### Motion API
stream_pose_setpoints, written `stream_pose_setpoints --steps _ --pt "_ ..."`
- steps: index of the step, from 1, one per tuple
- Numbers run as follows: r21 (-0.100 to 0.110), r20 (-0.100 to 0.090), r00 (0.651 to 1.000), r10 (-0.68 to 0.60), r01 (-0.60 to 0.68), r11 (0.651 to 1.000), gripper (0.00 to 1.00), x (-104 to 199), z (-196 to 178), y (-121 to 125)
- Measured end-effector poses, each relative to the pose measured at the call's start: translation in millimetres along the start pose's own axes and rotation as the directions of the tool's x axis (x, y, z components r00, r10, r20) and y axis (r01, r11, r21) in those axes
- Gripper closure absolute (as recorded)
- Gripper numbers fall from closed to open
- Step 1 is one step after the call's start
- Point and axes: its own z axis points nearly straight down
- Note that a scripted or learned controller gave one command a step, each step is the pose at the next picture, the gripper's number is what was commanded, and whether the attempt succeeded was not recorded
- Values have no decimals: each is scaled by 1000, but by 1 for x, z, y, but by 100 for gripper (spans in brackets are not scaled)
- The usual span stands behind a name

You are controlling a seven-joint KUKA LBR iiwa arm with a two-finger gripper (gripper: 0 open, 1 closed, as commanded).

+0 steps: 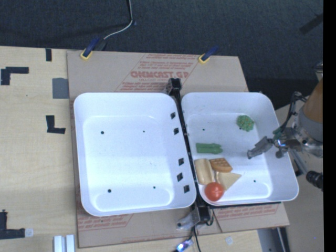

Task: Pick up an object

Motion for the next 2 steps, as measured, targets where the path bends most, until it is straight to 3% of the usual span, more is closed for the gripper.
stream_pose_setpoints --steps 1,2 --pt "-17 1 1000 -8 8 1000 0 70 -173 -15" --pt "10 -4 1000 -9 9 1000 0 156 -26 30"
